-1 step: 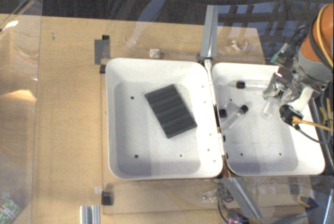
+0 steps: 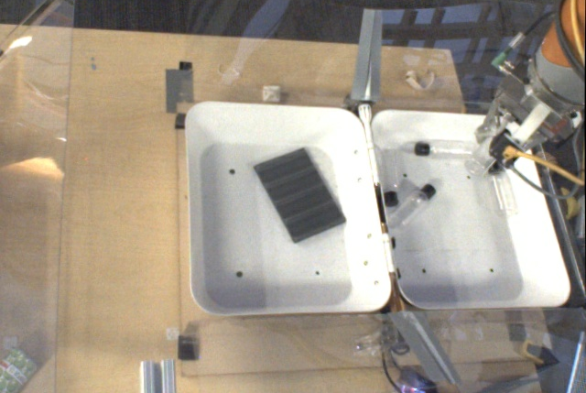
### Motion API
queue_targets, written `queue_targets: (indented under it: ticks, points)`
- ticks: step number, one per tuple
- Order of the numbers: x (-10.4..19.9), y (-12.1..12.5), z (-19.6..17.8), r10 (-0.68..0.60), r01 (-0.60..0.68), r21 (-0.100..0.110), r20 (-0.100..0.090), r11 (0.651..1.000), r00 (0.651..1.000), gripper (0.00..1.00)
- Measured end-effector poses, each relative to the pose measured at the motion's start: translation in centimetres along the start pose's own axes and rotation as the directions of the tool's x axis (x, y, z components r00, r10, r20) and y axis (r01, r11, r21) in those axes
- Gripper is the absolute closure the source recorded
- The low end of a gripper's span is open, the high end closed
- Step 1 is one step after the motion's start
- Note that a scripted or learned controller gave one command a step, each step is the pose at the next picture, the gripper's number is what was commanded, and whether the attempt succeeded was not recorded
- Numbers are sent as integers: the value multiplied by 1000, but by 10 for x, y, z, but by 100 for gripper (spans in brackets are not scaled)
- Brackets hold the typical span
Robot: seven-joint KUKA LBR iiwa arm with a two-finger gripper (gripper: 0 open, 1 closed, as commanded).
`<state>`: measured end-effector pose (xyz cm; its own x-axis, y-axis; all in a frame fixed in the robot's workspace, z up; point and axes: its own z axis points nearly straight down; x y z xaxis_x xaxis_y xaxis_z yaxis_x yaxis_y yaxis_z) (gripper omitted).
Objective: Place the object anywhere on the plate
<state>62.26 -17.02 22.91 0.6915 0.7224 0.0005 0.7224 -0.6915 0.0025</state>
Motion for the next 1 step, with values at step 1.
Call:
queue_targets:
  ticks: [1]
  points:
    - [16,45,-36,124,-124,1,1,992,992,100]
